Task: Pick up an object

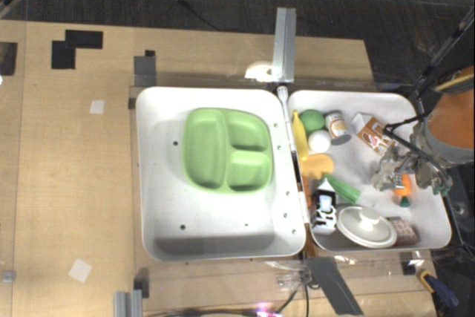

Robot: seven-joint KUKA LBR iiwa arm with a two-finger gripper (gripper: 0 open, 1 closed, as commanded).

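My gripper (395,173) hangs low over the right side of the right bin (438,234), reaching in from the right edge. A small orange object (403,188) with a green tip lies right under or against it; whether the two touch is unclear. Several other objects lie in this bin: a yellow piece (299,131), a green ball (312,119), a white ball (318,141), a small can (338,127), a brown packet (373,134), an orange toy (317,165), a green stick (344,190), a black-and-white item (323,208) and a white dish (365,226).
The left bin (159,182) holds a green divided plate (226,148). A metal post (285,44) stands behind the seam between the bins. A brown block (405,231) lies by the white dish. Cables cross at the right edge beside the arm.
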